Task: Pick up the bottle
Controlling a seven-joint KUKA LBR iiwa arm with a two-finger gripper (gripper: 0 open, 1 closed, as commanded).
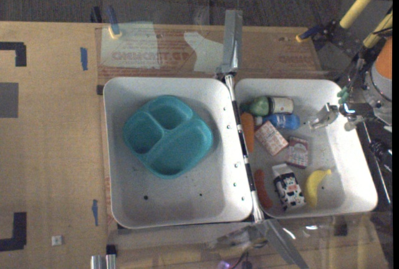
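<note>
Hovering end effector [325,117] over right bin [361,196], nothing held; cannot tell finger state. Bottle [268,105] lies on side near bin's back-left corner, touching blue lump [283,121]. Advice: shift left, descend across body, avoid carrot [248,132].

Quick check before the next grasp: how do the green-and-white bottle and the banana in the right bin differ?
The bottle is green at one end and white at the other; the banana is plain yellow. The bottle lies on its side at the bin's far edge, next to a blue item; the banana lies near the front right corner, beside a black-and-white toy. The bottle is straight-sided, the banana curved. Both rest in the right bin.
</note>
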